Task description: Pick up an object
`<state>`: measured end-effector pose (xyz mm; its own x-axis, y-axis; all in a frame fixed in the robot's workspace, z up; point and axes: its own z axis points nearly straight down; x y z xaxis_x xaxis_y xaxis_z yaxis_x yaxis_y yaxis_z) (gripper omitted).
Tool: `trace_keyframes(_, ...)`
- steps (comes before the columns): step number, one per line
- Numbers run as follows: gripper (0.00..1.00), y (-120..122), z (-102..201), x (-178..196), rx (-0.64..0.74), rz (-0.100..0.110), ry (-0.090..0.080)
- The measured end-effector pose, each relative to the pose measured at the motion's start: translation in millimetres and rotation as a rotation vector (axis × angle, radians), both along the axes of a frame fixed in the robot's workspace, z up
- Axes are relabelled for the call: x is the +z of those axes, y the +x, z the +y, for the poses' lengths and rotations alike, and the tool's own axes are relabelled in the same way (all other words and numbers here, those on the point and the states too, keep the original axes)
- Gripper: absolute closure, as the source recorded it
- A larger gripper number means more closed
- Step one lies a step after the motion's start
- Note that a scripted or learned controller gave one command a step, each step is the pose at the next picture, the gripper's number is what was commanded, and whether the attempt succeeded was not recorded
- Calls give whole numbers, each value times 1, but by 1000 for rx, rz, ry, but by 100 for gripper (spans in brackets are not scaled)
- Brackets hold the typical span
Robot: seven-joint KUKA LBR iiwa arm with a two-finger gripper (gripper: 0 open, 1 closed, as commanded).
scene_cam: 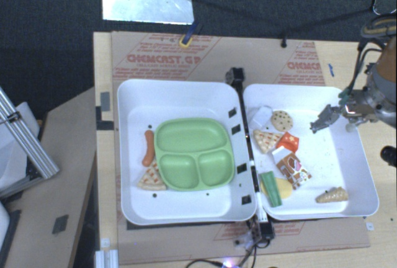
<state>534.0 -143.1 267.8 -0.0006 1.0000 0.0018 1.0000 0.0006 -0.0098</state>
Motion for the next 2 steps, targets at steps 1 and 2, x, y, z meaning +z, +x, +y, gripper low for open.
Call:
trace_keyframes(1, 0, 2, 0, 6, 3, -12, -2)
trace_keyframes(2, 0, -7, 5, -47, 1, -7, -1)
